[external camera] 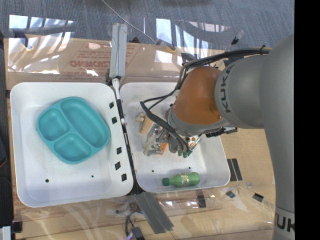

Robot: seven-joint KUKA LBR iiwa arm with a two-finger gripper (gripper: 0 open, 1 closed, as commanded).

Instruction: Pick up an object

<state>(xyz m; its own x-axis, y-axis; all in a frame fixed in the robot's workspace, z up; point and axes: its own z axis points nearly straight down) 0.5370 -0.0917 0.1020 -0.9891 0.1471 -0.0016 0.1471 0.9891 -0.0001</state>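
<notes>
The right bin (215, 171) holds a green bottle (181, 179) lying on its side near the front wall. A small tan piece (145, 126) lies toward the bin's left side, by the divider. My gripper (161, 142) hangs low over the bin's middle, just right of the tan piece and above the bottle. The grey arm with its orange band (200, 96) reaches in from the right and covers the bin's far right part. Small green-tipped parts (187, 153) show beside the gripper under the wrist.
The left bin (25, 184) carries a teal divided plate (73, 129) with three compartments. A metal divider with black clips (120, 134) runs between the bins. Cables loop around the wrist. Cardboard and clear plastic lie behind the bins.
</notes>
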